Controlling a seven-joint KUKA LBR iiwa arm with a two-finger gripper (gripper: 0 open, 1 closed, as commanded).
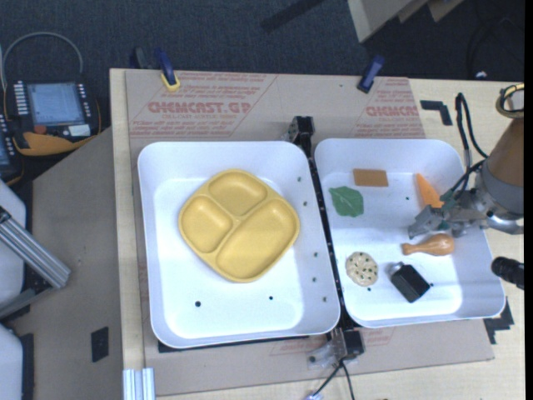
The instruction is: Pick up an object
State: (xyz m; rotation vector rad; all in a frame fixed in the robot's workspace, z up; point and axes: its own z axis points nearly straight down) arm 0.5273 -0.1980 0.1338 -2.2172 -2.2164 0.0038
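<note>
The right bin point(391, 307) holds several small items. A brown flat rectangle point(370, 177) lies at the back, with a green leaf-shaped piece point(346, 201) to its front left. An orange carrot-like piece point(428, 191) sits near the right wall. A tan drumstick-shaped piece point(430, 245) lies mid-right. In front are a round speckled cookie point(361, 267) and a black block point(410, 282). My gripper point(436, 221) hangs low over the right bin, just behind the drumstick and in front of the carrot piece. Nothing is visibly held.
The left bin point(166, 298) carries a yellow divided plate point(240, 223) at its middle. A black divider with clamps point(301, 128) runs between the bins. The grey arm point(506, 173) comes in over the right bin's right wall. Cables point(463, 127) lie behind.
</note>
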